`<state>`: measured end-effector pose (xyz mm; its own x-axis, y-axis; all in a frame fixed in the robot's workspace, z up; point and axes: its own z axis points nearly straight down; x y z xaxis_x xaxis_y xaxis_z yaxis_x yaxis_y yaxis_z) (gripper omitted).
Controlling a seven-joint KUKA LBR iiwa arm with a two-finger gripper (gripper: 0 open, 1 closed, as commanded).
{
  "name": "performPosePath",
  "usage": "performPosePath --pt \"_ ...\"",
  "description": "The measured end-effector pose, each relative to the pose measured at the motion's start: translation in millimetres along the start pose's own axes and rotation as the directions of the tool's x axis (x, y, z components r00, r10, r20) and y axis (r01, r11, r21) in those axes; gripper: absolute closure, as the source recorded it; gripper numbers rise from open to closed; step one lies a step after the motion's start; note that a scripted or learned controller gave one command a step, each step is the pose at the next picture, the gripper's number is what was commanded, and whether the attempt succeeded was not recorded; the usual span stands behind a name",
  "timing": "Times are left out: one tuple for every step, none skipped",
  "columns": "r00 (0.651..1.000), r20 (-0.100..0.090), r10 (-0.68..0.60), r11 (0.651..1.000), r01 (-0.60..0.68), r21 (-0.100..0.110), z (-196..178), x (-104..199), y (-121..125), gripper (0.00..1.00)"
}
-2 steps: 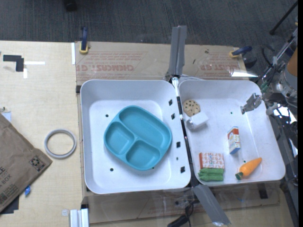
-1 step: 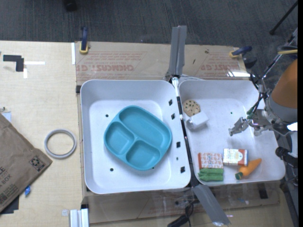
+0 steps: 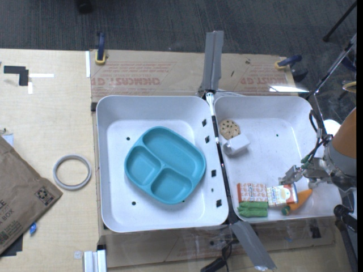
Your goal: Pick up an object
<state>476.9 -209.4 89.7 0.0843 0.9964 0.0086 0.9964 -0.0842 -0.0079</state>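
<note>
A grey robot arm is reaching in from the right edge of the frame, its claw [image 3: 294,175] hanging low over the right-hand bin [image 3: 266,109] on the table [image 3: 45,123]. How far the claw is opening cannot be told from this angle, and nothing is showing between its fingers. Just below the claw, along the bin's lower edge, a small juice carton [image 3: 282,195] is lying beside a red-and-white packet [image 3: 252,192], with a green toy vegetable [image 3: 252,209] just under the packet and an orange toy carrot [image 3: 299,201] touching the carton's right side. Toward the bin's upper left, a cookie [image 3: 229,128] is sitting just above a small white block [image 3: 236,144]. In the left-hand bin [image 3: 113,152], a blue divided plate [image 3: 164,164] is lying flat near the centre. Outside the bins, at the left of the frame, a grey tape ring [image 3: 72,171] is resting on the table near a brown cardboard box [image 3: 20,200].
</note>
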Motion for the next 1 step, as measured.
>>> performPosePath --pt "0.923 0.009 -0.385 0.923 0.385 -0.002 -1.7 -6.2 0.8 0.0"
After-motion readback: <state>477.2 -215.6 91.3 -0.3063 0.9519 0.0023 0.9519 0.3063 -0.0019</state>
